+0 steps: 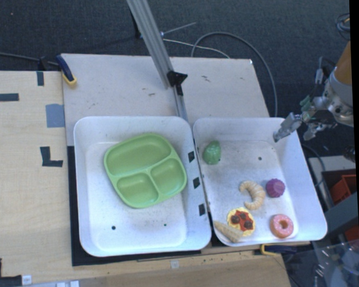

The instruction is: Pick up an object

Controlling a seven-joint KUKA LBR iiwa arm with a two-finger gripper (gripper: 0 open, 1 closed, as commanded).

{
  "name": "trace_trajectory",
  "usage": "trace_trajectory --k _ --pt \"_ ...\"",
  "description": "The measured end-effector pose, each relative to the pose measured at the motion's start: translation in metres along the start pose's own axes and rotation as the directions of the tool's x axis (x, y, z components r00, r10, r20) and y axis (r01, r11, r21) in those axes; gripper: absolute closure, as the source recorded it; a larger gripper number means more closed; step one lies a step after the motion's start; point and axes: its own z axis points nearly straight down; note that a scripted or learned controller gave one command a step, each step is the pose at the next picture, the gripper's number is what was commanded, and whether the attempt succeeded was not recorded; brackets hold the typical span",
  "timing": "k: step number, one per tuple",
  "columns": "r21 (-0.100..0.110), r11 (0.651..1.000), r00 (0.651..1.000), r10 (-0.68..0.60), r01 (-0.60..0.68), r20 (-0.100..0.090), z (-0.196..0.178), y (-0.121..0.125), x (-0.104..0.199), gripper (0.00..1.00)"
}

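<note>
The right bin (299, 164) holds several toy foods. A green round piece (212, 152) sits near its far left corner. A tan croissant (252, 193) and a purple ball (275, 187) lie mid-bin. At the front are a pink donut (282, 226), a berry tart (241, 220) and a tan bread stick (226, 231). My gripper (297, 130) hovers over the bin's far right corner, open, with nothing between its fingers. It is well away from all the food.
A green divided plate (146, 169) lies in the left bin (86, 191). A grey metal pole (154, 37) slants down to the divider between the bins. Cables loop over the bench behind the right bin.
</note>
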Motion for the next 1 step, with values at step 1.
trace_trajectory --k 1 --pt "0.000 1.000 1.000 0.000 0.000 0.000 0.0000 0.0000 0.0000 0.00"
